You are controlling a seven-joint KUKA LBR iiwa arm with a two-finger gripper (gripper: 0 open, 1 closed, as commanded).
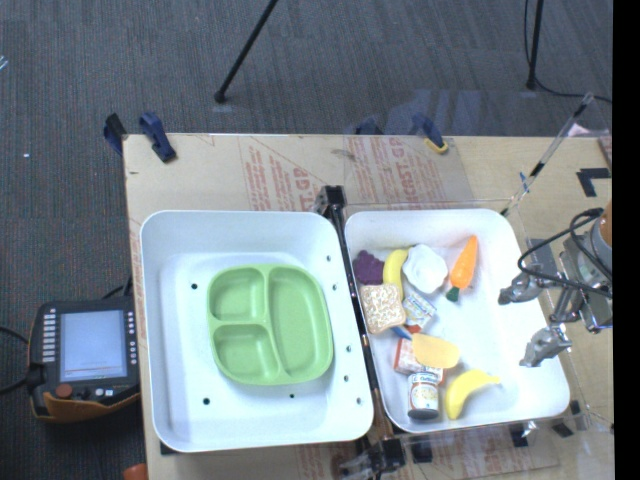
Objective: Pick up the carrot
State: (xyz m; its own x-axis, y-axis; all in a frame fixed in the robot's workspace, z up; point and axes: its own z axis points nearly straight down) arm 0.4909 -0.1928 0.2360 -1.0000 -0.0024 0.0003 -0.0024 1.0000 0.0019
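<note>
From above, the carrot (463,262) lies tilted in the far part of the right bin (500,373), its green end nearer, just right of a white crumpled item (426,266). The pincer (532,318) hangs over the bin's right side, well apart from the carrot, its two fingers (518,290) spread wide with nothing between them. A green divided plate (270,325) sits in the left bin (170,268) on the surface (250,168).

Arm (600,268) is cut off at the right edge, just a sliver showing past the right bin (545,388). Jar (424,393) label near that bin's front wall is too small to read. Purple item (367,266) is half tucked behind the bin's left wall.
</note>
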